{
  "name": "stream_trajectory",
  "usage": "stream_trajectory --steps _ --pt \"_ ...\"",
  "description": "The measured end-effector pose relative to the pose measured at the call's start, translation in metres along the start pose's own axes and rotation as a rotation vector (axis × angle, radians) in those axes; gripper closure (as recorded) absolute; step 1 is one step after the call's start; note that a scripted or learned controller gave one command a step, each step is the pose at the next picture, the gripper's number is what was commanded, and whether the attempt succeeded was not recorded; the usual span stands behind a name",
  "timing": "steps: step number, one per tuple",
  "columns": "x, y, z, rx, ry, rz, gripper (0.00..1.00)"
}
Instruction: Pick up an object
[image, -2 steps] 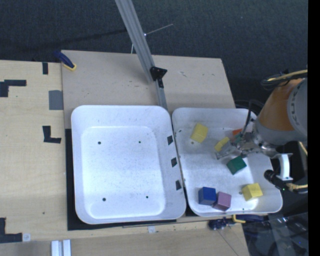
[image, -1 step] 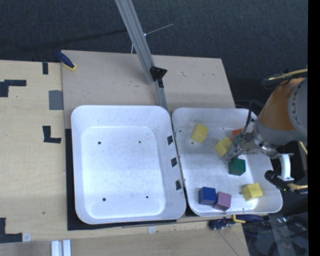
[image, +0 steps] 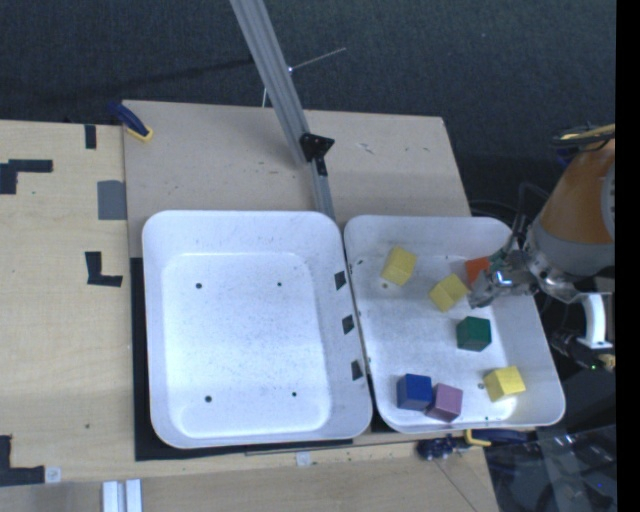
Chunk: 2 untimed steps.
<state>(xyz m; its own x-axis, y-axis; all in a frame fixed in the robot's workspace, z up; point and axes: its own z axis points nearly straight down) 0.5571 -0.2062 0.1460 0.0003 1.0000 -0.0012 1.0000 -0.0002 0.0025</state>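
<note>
Down at the near rim of the right bin (image: 520, 415) sat a blue cube (image: 414, 390) touching a purple block (image: 446, 401), with a yellow cube (image: 505, 382) just beside them. Further up lay a green cube (image: 473, 333), two more yellow blocks (image: 449, 292) (image: 398, 267), and an orange piece (image: 477, 268) right by the gripper (image: 492, 285), which hung low over that bin's far right side; whether it was spread or closed couldn't be told. Beside it lay the left bin (image: 160, 300). No readable writing showed anywhere.
</note>
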Motion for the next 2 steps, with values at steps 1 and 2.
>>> stream_trajectory --steps 1,2 --pt "0.002 0.005 -0.043 -0.001 0.000 -0.002 1.00" --pt "0.006 0.004 -0.106 -0.004 -0.001 -0.003 1.00"
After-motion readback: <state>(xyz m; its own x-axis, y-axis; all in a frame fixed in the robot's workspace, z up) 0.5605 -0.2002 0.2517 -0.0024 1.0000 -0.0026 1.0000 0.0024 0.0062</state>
